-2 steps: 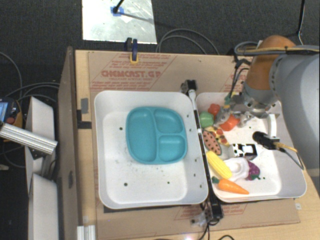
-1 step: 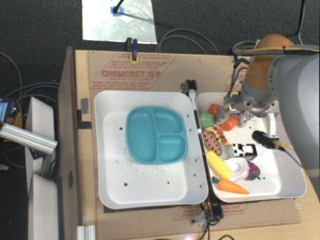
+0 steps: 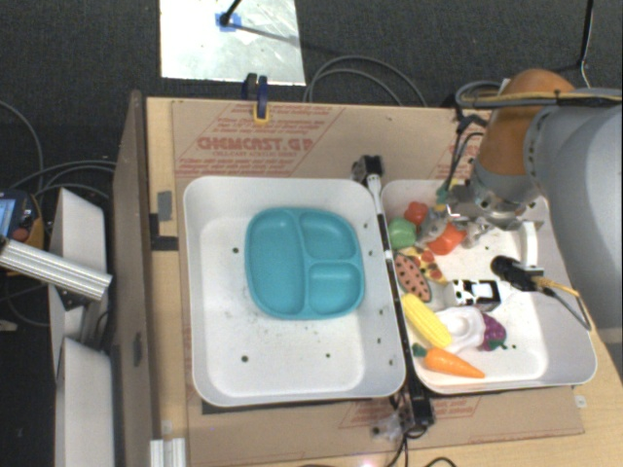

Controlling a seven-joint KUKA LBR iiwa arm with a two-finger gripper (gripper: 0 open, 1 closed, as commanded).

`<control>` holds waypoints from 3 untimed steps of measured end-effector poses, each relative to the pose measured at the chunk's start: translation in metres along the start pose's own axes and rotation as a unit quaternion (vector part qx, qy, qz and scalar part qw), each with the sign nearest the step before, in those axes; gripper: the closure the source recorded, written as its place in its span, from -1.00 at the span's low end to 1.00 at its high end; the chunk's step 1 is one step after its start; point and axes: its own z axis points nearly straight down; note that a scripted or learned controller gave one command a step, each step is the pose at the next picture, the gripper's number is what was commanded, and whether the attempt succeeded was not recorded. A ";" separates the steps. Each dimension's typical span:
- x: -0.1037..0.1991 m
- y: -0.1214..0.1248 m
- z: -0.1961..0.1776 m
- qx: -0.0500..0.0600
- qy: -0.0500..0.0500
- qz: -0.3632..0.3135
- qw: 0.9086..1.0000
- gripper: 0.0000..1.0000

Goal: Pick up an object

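The right bin [image 3: 569,358] holds several toy foods. A green round fruit [image 3: 401,233] and a small red piece [image 3: 417,212] lie at its far left. An orange-red piece [image 3: 444,242] sits just below my gripper [image 3: 454,220], which is low over the bin's far side, close to or touching that piece. Further forward are a spotted red slice [image 3: 413,275], a yellow corn cob [image 3: 425,320], an orange carrot [image 3: 454,363], purple grapes [image 3: 494,332], a white piece [image 3: 466,328] and a black-and-white block [image 3: 476,291].
The left bin [image 3: 219,358] holds a teal divided plate [image 3: 304,262] in its middle. The arm's grey body covers the right bin's far right corner. A divider rail [image 3: 387,261] runs between the bins. Cables lie behind the bench.
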 end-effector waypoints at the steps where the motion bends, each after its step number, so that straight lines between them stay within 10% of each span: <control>1: -0.001 0.003 0.000 0.005 0.001 -0.002 1.000 -1.00; 3: 0.004 0.002 -0.001 -0.004 0.001 0.002 1.000 -1.00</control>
